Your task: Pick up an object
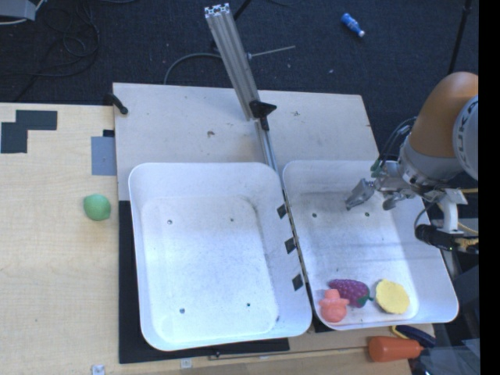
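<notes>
Nearest the lens, an orange object lies on the surface just below the right bin. Inside that bin at 6 o'clock sit a pink toy, purple grapes and a yellow piece. At 12 o'clock the tool hovers, fingers spread, pinching nothing.

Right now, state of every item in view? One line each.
gripper: over the right bin's upper part, holding nothing visible
purple grapes toy: lying at the right bin's near edge
pink toy: touching the grapes
yellow round toy: lying flat beside the grapes
green ball: on the wooden bench, outside the left bin
</notes>
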`<state>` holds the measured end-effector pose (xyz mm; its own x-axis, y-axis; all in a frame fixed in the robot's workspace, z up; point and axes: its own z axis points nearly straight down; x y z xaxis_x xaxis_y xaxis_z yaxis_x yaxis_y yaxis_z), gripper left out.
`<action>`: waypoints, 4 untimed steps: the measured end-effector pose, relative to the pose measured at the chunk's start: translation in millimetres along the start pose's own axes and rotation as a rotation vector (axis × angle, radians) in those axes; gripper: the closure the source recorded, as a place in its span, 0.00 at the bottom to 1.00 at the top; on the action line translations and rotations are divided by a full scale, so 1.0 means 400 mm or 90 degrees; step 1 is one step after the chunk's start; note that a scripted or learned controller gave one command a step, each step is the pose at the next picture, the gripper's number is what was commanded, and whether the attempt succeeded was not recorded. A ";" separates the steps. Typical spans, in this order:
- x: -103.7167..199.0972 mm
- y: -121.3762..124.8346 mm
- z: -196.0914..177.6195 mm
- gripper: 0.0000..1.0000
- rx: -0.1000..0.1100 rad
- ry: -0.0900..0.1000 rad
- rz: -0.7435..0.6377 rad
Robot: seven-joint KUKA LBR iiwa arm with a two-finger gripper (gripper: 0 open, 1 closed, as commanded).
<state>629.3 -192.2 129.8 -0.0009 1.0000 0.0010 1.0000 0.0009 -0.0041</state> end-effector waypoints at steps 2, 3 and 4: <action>0.011 0.005 -0.140 1.00 -0.004 -0.001 0.001; 0.016 0.031 -0.273 1.00 -0.006 -0.001 0.001; 0.016 0.031 -0.299 1.00 -0.003 -0.001 0.001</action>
<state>642.2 -186.0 249.2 -0.0001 1.0000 -0.0003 1.0000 0.0001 0.0009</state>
